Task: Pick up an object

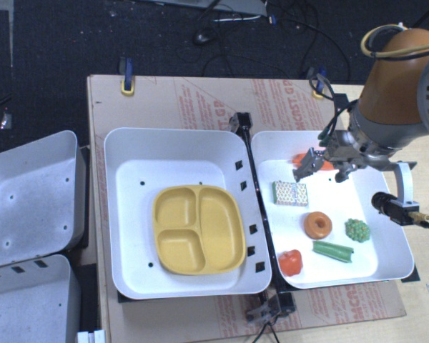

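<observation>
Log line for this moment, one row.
gripper above right bin, far end | holds: nothing seen | nearest: orange item, sponge | plate in left bin

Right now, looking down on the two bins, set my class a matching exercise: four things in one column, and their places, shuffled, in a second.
Things:
1. tray
2. sponge
3. broccoli
4. tomato

Places:
A. right bin, near front corner beside the divider
B. left bin, middle
C. right bin, far right side
D. right bin, just under the hand

Pairs: 1-B, 2-D, 3-C, 4-A
</observation>
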Robot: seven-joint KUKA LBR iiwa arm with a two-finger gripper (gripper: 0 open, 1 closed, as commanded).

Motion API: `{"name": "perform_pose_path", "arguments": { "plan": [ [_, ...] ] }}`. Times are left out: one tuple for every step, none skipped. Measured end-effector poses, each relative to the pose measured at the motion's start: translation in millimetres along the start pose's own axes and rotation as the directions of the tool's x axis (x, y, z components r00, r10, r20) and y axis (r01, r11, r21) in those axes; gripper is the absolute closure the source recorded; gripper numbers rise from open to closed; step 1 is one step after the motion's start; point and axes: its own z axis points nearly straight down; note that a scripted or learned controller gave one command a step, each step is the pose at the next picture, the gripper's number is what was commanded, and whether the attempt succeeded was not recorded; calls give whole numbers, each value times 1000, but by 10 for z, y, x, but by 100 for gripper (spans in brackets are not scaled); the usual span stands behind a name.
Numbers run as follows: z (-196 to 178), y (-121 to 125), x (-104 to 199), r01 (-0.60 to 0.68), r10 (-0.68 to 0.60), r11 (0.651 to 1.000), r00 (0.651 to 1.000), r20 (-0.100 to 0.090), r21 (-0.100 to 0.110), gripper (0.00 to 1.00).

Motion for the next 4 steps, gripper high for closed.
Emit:
{"name": "perform_pose_path", "arguments": {
  "plan": [
    [-68,23,2,2,-2,1000,1000,1,-12,0],
    [398,115,37,1,-1,1000,1000,1,-12,0],
    [866,93,-41,-1,1,1000,1000,1,-10,0],
    [1482,140,-80,0,0,1000,1000,1,-10,0]
  ]
}}
